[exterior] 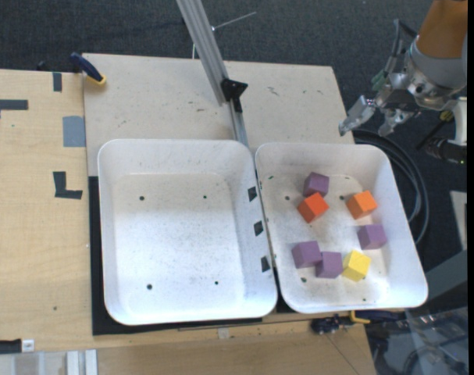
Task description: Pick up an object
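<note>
Several small cubes lie in the right bin point(403, 223): a purple one point(316, 183), a red-orange one point(313, 206), an orange one point(361, 203), a purple one point(372, 235), two purple ones side by side point(305, 253) point(329, 264), and a yellow one point(357, 265). My gripper point(368, 123) hangs above the bench just beyond the right bin's far right corner, away from all the cubes. Its fingers are spread open with nothing between them.
The left bin point(182, 233) sits beside the right one. A slanted metal rail point(207, 49) runs down to the gap between the bins. A blue and yellow clamp point(88, 67) lies at the far left. Black cables point(415, 182) curve along the right bin's outer side.
</note>
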`<state>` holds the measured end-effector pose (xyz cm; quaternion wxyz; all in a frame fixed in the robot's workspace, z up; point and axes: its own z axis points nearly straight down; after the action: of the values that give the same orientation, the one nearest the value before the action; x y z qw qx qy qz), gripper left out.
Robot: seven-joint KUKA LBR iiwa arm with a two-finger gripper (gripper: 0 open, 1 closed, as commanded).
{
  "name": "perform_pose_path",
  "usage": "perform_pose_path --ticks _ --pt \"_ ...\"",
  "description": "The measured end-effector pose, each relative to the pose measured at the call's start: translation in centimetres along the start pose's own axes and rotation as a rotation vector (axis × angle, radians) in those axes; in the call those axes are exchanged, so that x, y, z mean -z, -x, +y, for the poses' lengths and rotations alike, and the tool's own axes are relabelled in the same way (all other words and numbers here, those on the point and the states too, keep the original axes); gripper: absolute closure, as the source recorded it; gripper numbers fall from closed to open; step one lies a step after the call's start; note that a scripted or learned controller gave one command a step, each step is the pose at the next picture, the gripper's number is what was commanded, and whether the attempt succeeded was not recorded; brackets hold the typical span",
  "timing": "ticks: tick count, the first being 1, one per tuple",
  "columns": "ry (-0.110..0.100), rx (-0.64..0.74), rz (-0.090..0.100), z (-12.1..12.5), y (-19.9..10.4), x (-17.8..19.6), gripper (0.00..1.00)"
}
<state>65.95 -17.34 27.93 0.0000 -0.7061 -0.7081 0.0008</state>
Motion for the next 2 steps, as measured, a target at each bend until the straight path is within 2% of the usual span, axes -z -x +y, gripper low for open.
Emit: perform_pose_path --ticks 1,2 --pt "0.000 -0.001 -0.001 0.0 0.0 0.0 0.00" --pt "-0.006 -0.001 0.001 -0.4 -0.9 -5.9 0.00"
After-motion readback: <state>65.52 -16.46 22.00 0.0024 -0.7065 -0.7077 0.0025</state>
